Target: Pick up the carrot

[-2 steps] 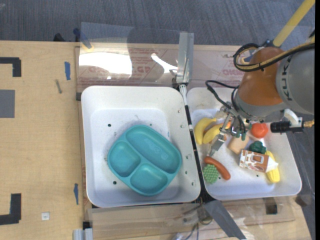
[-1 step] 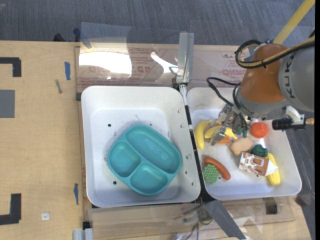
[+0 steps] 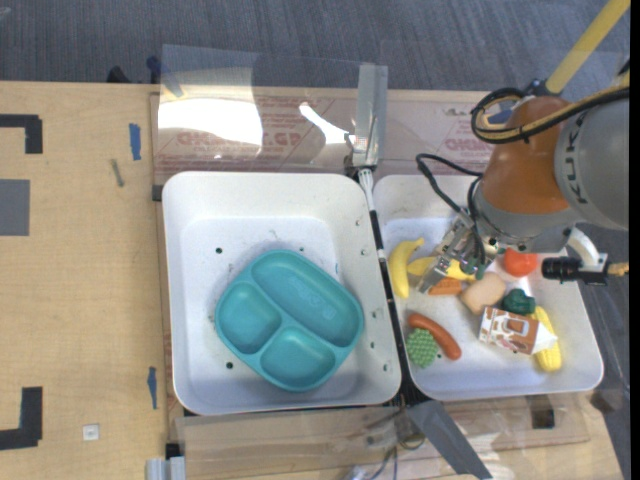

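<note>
While the arm is reaching into the right bin (image 3: 585, 363) from the desk's right edge, the claw (image 3: 447, 265) is hovering low over the heap of toy food, and whether it is spread or pinched is something I cannot tell from up here. Right beneath its tip, an orange sliver is peeking out, and I am reading that as the carrot (image 3: 450, 288), lying near the bin's left wall between the banana (image 3: 402, 265) and the beige potato-like piece (image 3: 483, 293). Nothing is showing between the claw's tips, so I am judging the pick as not yet made: the approach looks about done, while the grasp and the lift are both still to come. Over in the left bin (image 3: 190, 218), the teal divided plate (image 3: 288, 317) is sitting untouched, and the red sausage (image 3: 436, 334) is lying toward the right bin's near edge.
</note>
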Action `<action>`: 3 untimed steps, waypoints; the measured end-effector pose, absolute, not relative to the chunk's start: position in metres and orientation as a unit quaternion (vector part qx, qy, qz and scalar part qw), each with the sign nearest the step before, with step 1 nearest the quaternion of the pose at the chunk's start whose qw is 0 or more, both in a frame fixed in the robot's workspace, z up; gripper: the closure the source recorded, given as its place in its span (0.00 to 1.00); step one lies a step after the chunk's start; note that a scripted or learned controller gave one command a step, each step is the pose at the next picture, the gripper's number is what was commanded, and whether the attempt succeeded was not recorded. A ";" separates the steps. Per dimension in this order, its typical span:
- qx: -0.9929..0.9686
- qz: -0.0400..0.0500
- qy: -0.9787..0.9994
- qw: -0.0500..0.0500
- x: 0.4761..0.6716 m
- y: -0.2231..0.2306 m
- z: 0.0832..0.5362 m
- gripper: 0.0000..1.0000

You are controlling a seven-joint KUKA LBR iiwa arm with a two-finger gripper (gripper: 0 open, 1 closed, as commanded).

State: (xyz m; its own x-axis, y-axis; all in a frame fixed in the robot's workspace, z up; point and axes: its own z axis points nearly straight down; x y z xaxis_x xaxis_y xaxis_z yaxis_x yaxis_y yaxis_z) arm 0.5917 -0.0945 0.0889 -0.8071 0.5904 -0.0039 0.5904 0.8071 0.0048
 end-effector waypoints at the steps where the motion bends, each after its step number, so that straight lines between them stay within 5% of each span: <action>1: 0.317 0.003 0.948 0.008 0.575 -0.030 0.257 1.00; 2: 0.043 0.000 0.999 0.000 0.529 -0.080 0.209 1.00; 3: -0.159 -0.001 0.987 0.003 0.517 -0.103 0.220 1.00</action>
State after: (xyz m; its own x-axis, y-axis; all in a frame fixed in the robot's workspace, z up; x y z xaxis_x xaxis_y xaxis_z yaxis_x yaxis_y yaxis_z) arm 0.5169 -0.1034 0.2204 -0.9496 -0.3135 -0.0060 -0.3135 0.9496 -0.0021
